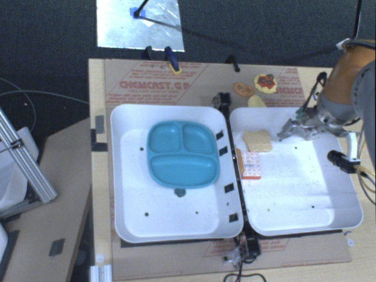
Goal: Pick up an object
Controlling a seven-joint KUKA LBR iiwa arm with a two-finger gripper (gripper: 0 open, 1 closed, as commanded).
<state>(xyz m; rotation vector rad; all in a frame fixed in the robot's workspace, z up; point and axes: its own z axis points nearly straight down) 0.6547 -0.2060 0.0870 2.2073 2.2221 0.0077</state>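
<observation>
Cardboard-topped bench (194,78) with red lettering, carrying two shallow white bins side by side. Left white plastic bin (126,175) holding a teal three-compartment plastic tray (182,155), roughly centred, slightly toward the far side. Right white plastic bin (305,198) mostly bare at the near half. Grey arm with orange band (346,75) in from the right, above the right bin's far right corner. Two-finger metal gripper (288,131) low over the far part of the right bin, pointing left; fingers spread apart, nothing between them. Beige flat toast-shaped piece (258,141) in the right bin's far left area, just left of the fingertips, apart from them. Red-and-white printed flat card (250,165) just in front of the toast piece, against the bin's left wall. Outside the bins, on the cardboard behind the right bin: round red-topped toy pizza (265,83), small orange oval piece (242,89), pale yellow rounded piece (256,101) touching the bin's far rim.
</observation>
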